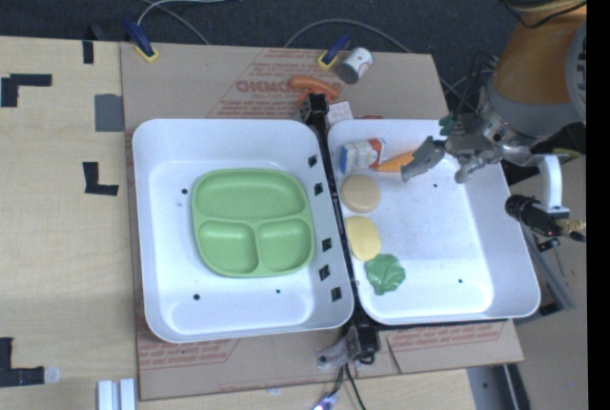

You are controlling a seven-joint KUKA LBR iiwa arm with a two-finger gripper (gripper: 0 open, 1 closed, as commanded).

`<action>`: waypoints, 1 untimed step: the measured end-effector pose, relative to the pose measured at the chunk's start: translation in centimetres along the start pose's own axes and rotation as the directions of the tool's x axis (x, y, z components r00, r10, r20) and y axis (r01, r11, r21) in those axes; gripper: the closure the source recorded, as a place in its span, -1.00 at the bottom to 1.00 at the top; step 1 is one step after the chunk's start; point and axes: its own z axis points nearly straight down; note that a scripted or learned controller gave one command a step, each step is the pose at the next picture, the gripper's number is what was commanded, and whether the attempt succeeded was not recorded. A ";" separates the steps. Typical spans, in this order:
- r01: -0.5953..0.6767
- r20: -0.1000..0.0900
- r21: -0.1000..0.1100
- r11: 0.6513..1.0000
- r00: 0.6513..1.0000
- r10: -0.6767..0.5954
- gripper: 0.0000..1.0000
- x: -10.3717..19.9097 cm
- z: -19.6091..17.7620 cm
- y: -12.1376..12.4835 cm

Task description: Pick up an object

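Observation:
The right bin [496, 289] holds several small items along its left side. These are a small white, red and blue container [361, 153], an orange carrot-like piece [394, 161], a tan round disc [361, 194], a yellow lump [363, 236] and a green leafy piece [385, 273]. My gripper [441, 170] hangs over the upper part of this bin, just right of the orange piece. Its fingers [417, 165] are spread open with nothing between them, and the left one is close to the orange piece's right end.
The left bin [157, 208] holds a green divided plate [253, 219]. Clips, cables and a small white roll [354, 65] lie on the cardboard behind the bins. The arm's grey body with its orange band [538, 46] stands at the right.

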 end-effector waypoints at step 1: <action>0.000 0.000 0.003 1.000 1.000 0.000 -1.00 1.9 8.8 2.5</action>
